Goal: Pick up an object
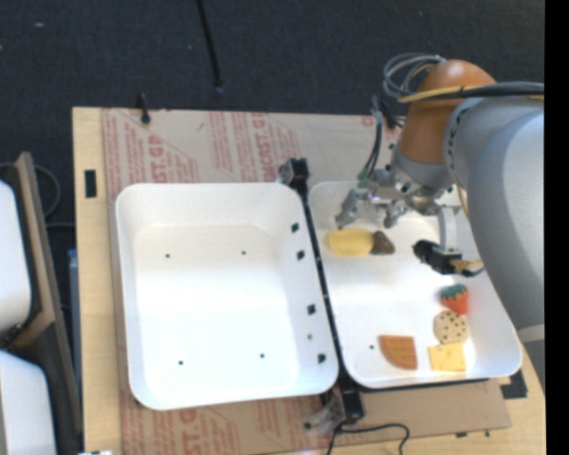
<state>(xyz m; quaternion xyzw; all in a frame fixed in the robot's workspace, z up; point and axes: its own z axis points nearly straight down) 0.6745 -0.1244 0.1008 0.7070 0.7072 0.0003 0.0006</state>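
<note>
Camera view: the gripper (368, 218) hangs over the far part of the right bin (389, 301), its two fingers spread apart with nothing between them. Just below it lies a yellow lump (350, 244), smooth, oblong and rounded at both ends, lying lengthwise left to right close to the bin's left wall. A small dark brown piece (383, 245) touches its right end. Whether the fingertips reach the yellow lump is hard to tell from this angle. Along the near right side sit a red strawberry (455, 298), a round speckled cracker (449, 327), an orange-brown wedge (398, 351) and a pale yellow block (446, 357). The left bin (218, 301) sits alongside.
</note>
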